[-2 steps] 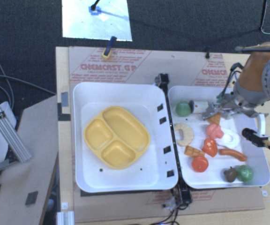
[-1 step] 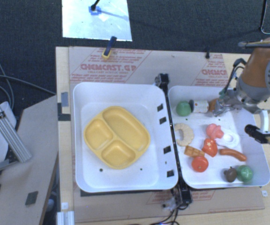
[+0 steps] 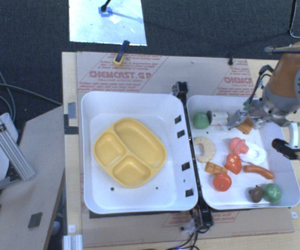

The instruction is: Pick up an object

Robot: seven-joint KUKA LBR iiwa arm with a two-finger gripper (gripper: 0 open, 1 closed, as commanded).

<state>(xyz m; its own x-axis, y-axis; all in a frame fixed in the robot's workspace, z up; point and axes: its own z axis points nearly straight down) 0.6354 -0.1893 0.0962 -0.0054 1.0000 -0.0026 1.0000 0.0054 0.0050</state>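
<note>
The right bin point(image 3: 290, 191) holds several toy foods: a green ball point(image 3: 201, 120), a beige ring slice point(image 3: 204, 149), a waffle piece point(image 3: 215, 167), a red tomato point(image 3: 222, 182), a red pepper point(image 3: 233, 163), a pink piece point(image 3: 238, 145), a white egg point(image 3: 256, 154), a sausage point(image 3: 258, 171), and a brown piece point(image 3: 255, 194) beside a green one point(image 3: 272, 192). My gripper point(image 3: 239, 120) is low over the bin's far side, next to a white cylinder point(image 3: 219, 117). A small orange piece point(image 3: 246, 126) lies right against the gripper's tip; a grasp on it is unclear.
The left bin point(image 3: 98, 103) carries a yellow divided plate point(image 3: 129, 151). A black divider with clips point(image 3: 187, 150) runs between the bins. The grey arm with its orange band point(image 3: 288, 77) hangs over the right bin's far right corner. Cardboard point(image 3: 139, 69) lies under both bins.
</note>
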